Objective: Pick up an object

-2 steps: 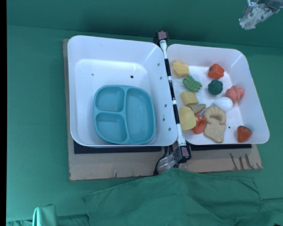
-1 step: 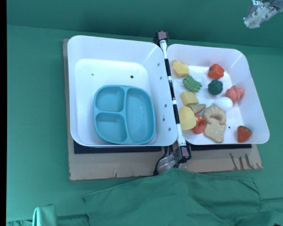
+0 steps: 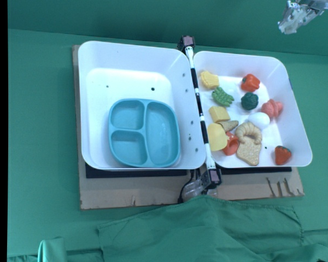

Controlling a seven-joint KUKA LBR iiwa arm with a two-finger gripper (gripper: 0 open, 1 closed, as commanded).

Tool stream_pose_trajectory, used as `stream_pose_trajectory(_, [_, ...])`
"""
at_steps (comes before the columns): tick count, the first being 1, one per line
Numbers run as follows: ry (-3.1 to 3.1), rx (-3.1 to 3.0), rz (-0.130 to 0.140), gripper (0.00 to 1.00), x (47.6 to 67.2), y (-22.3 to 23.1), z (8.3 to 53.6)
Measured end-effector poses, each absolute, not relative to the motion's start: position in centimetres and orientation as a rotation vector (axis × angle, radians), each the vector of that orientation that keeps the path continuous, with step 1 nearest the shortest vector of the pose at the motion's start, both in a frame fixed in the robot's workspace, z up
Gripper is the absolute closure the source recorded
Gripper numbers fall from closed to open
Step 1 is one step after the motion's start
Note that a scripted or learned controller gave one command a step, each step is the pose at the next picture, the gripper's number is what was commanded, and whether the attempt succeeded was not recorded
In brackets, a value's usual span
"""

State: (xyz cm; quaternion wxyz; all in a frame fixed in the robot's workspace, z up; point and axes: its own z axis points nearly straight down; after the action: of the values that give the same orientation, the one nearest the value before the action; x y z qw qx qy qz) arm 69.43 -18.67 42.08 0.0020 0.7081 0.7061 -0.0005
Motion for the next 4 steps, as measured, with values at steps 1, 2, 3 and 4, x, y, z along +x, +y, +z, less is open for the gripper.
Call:
stream_pose_trajectory(1, [2.213, 2.219, 0.002, 1.0, 70.0, -18.7, 42.1])
stream_pose_trajectory(2, [2.212, 2.219, 0.002, 1.0, 70.0, -18.7, 42.9])
stream_pose_trajectory(3, [2.212, 2.222, 0.005, 1.0, 65.9, -18.7, 46.7])
stream_pose_trajectory(4, [2.216, 2.224, -0.002, 1.0, 66.8, -18.7, 44.2])
